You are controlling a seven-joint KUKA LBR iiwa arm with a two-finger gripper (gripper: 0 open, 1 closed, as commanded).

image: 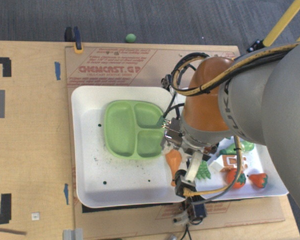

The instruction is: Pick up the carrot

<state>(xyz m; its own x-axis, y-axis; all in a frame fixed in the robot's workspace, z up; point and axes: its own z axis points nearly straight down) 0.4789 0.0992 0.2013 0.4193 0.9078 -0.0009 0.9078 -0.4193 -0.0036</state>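
One carrot (173,160) lies in the white bin (115,178), just beside the claw (176,145) on the side toward the bin's near rim, so close that its upper end seems to touch or slip under the claw's body. It is a short orange piece, broad at the end nearest the claw and narrowing away from it. Its long axis therefore runs roughly from the claw toward the near rim, leaning slightly toward the arm's side. The wrist (206,104) hangs over the claw and hides its tips, so whether the claw is released or clenched cannot be told, and nothing shows the carrot as grasped. A green plate (111,134) sits beyond the claw, away from the arm. A cluster of toy pieces (238,176) lies behind it, under the arm. As a judgement, the coming move turns on a small shift toward the near rim, with the jaws set across the carrot's axis.
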